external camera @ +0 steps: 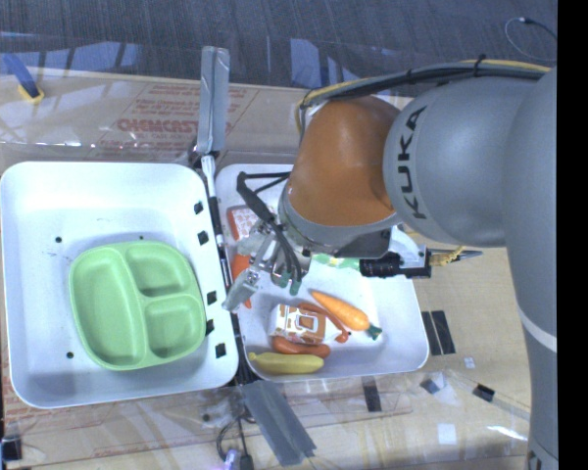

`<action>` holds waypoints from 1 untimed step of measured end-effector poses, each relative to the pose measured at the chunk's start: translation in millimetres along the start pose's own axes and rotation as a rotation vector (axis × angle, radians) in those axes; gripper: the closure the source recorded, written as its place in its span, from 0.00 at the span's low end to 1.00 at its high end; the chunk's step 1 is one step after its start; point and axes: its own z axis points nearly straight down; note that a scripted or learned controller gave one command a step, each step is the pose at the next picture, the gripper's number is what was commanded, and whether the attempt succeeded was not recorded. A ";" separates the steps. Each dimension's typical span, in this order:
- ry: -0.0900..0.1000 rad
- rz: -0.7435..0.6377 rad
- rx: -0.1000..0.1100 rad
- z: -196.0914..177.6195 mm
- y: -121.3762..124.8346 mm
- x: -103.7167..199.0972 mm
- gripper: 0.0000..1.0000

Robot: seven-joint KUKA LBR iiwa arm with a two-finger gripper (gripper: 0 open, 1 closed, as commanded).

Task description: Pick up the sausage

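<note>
Robotics laboratory test station. Indicated by: industrial KUKA arm (451, 164) over a bench (470, 360) covered with taped-down cardboard; two shallow white bins (20, 262) clamped side by side; toy food items (314, 331) and a green compartment tray (137, 304) as test objects; loose cables (441, 71); dark carpet (274, 8) beyond.

A pale wooden bench (490, 292) (clear sheeting taped across it) meets dark grey carpet (274, 8).
</note>
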 end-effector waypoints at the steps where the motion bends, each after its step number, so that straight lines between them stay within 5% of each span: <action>1: 0.000 0.013 0.000 100.5 -69.3 -82.7 0.00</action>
